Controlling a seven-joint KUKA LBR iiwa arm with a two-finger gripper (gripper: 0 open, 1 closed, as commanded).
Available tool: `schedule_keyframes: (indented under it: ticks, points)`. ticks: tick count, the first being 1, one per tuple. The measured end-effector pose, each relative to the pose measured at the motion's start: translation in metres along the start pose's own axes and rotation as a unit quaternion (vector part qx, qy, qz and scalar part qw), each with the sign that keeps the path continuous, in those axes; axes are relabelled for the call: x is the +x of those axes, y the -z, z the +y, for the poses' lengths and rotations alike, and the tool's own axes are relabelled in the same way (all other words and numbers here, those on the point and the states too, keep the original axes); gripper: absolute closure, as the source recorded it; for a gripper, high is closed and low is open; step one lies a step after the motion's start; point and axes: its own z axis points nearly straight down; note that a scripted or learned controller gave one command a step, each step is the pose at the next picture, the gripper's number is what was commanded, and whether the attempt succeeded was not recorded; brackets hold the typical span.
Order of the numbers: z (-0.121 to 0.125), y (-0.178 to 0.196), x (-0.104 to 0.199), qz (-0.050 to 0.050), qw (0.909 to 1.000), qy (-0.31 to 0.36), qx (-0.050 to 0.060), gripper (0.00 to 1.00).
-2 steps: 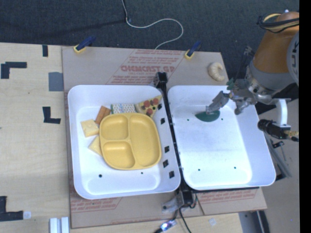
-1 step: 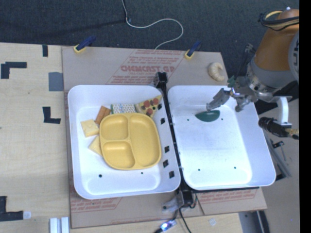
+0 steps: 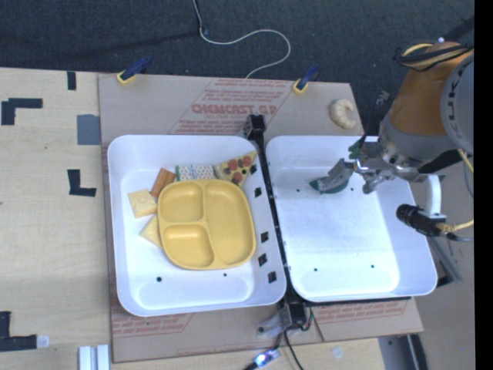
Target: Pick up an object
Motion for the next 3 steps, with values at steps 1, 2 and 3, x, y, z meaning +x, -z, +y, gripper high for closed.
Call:
schedule_keyframes:
  ticks: [1,2,3]
  points:
    - [-0.003,-0.044,0.001,0.000,1.0000,0.000,0.000,0.00]
    - [-0.006,-0.088,0.003,0.000,1.0000,0.000,0.000,0.00]
    - [-0.006,-0.110,0.004,0.000,1.0000,0.000,-0.002,0.00]
